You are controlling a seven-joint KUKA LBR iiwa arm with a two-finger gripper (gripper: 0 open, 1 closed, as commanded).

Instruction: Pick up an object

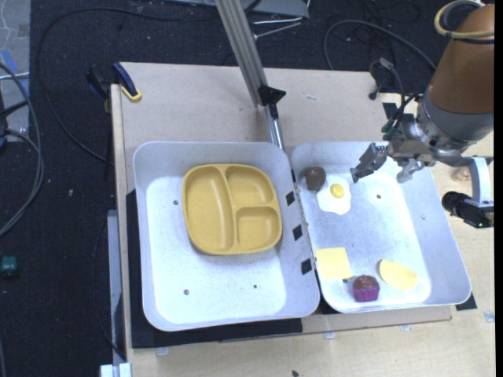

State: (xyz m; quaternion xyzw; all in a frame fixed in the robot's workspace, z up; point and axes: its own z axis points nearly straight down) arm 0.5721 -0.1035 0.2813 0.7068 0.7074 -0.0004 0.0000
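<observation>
**Gripper open above far end of right bin; nothing picked yet**

Candidate objects all lie in the right bin [440, 238]. Nearest the gripper is the toy fried egg [334, 197], flat on the bin floor at the far-left corner, yolk up. It is roundish, so its long axis is weak; the white seems to stretch slightly far-to-near. Touching or just beside its far-left edge sits a small brown ball [314, 177], no axis to speak of. Along the near end: a yellow square slab [332, 262], lying flat with edges roughly in line with the bin walls; a purple cupcake-like piece [365, 288] just to its near right, upright; and a yellow oval piece [398, 274], lying flat, its long axis running left-right with a slight tilt.

Gripper [391, 166] hangs over the far part of the right bin, right of the egg and apart from it. Fingers spread: one dark finger [368, 162] slants toward the egg, the other stands to its right. Nothing between them. Judgement: posed as for a descent, jaws wide to straddle a target; the egg or ball is the likely pick, being closest.

The left bin [157, 250] holds a yellow divided tray [233, 208], three compartments, sitting flat near the centre. Both bins rest on the tan bench [196, 100]. A metal pole [240, 38] slants in from the far side, ending above the seam between bins.

Risk, judged: egg is thin and flat, hard to pinch from above; ball may roll.
</observation>
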